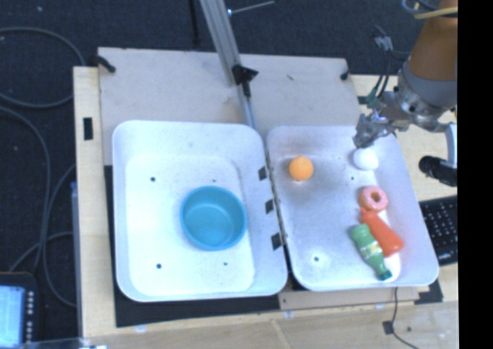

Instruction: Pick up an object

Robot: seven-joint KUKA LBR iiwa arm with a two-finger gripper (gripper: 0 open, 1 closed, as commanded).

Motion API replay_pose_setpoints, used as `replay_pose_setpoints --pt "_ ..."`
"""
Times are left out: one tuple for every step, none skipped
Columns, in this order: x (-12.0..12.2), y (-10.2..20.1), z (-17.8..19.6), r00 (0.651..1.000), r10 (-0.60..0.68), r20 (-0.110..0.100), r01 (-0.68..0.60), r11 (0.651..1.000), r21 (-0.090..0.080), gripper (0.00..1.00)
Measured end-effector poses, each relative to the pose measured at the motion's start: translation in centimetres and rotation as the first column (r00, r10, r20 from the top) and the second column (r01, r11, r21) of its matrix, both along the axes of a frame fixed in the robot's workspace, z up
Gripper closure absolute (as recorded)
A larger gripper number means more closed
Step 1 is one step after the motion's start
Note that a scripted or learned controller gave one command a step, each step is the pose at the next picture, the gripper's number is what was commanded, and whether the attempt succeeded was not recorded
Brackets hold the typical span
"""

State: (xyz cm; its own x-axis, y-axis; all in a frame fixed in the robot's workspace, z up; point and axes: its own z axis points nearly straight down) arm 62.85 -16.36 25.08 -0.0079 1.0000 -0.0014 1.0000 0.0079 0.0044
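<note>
Your tool (370,130) hangs over the right bin's (323,266) far edge; I cannot tell how it is set. The white ball (365,159) sits just beside it at 6 o'clock (nearest candidate), so you would drop nearly straight down.

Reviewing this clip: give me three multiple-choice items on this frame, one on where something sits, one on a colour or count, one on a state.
1. Where is the blue bowl?
A. in the left bin
B. in the right bin
C. on the bench outside both bins

2. What colour is the ball in the right bin?
A. purple
B. orange
C. black

3. How does the blue bowl stand?
A. upside down
B. tipped on its side
C. upright, mouth up

Answers: 1 A, it rests on the floor of the left bin. 2 B, it shows plain orange against the white. 3 C, its open inside faces the camera.
</note>
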Motion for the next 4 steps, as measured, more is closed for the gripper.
replay_pose_setpoints --pt "-1.9 4.7 -0.9 1.000 -0.002 -0.006 0.002 1.000 0.001 1.00" --pt "-3.8 9.1 -0.6 1.000 0.000 -0.006 0.000 1.000 0.003 1.00" --pt "-4.9 14.6 -1.6 1.000 0.001 -0.008 -0.001 1.000 0.003 1.00" --pt "-5.7 19.8 -0.3 1.000 0.003 -0.003 -0.003 1.000 0.005 1.00"
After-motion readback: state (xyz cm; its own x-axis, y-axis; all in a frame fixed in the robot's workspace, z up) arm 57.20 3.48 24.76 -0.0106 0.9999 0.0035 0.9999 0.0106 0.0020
